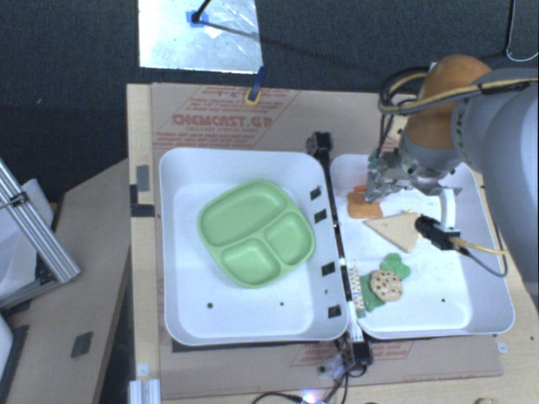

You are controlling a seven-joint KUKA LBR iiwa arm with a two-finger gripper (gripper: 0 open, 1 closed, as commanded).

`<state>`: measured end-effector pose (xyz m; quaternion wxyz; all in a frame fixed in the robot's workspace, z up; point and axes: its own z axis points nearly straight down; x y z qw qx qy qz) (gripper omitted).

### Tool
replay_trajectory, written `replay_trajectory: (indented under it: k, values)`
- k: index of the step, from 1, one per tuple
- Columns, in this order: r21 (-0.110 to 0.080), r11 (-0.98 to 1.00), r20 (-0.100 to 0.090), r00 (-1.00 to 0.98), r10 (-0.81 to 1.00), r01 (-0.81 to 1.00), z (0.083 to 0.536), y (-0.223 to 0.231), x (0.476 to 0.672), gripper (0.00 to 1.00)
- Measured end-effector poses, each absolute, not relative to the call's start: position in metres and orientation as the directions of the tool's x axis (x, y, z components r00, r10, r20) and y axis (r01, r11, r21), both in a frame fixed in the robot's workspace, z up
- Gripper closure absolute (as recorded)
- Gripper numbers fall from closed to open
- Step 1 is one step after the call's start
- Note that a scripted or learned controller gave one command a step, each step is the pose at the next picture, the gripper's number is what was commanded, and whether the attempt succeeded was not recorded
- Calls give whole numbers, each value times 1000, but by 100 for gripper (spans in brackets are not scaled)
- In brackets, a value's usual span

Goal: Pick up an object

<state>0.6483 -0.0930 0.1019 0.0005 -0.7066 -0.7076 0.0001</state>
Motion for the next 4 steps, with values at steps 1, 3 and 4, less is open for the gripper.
replay_trajectory:
  k: [1, 3, 4]
  values:
    - [7, 5, -1, -5, 1000, 1000, 150, -90, 658, 100]
    - [4, 6, 0, -6, 1000, 1000, 226, -84, 652, 100]
    - [-3, 0, 0, 0, 1000, 1000, 214, -78, 604, 100]
